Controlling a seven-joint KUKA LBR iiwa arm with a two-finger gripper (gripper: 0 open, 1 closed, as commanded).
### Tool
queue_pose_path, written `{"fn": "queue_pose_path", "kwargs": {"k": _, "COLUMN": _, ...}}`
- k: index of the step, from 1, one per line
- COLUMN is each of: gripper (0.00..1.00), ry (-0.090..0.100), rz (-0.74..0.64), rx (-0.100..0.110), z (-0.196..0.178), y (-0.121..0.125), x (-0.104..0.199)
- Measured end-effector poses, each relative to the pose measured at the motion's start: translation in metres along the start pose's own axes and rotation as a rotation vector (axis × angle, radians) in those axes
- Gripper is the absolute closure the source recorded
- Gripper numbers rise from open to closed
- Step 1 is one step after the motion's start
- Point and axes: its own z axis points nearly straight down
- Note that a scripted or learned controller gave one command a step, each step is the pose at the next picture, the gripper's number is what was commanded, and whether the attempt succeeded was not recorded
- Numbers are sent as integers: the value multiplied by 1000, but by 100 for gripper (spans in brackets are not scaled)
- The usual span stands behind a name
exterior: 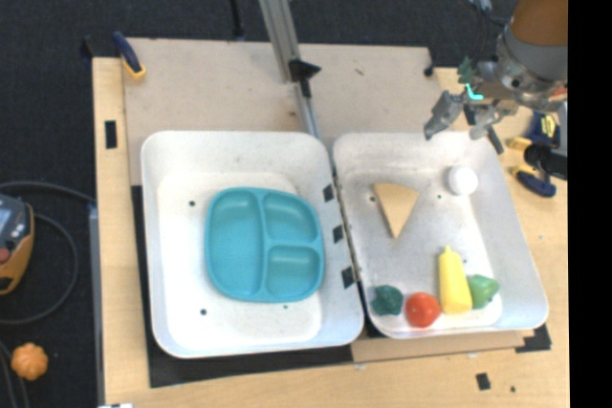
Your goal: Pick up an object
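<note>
The right bin (497, 205) holds a tan wedge (394, 205), a white ball (462, 180), a yellow piece (453, 279), a red ball (422, 309), a dark green piece (387, 300) and a light green piece (483, 288). My gripper (466, 121) hangs above the bin's far right corner, up and slightly right of the white ball. Its two grey fingers are spread apart with nothing between them.
The left bin (172, 167) carries a teal divided tray (265, 243). A metal post (277, 14) rises behind the bins. Blue-handled tools (535, 169) lie at the bench's right edge. An orange ball (29, 359) sits on the floor at lower left.
</note>
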Motion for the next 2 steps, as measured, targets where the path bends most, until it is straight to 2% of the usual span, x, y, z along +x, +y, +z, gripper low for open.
{"fn": "queue_pose_path", "kwargs": {"k": 1, "gripper": 0, "ry": 0, "rz": 0, "rx": -2, "z": -1, "y": 0, "x": 0}}
{"fn": "queue_pose_path", "kwargs": {"k": 2, "gripper": 0, "ry": -1, "rz": 0, "rx": 3, "z": 62, "y": 2, "x": -2}}
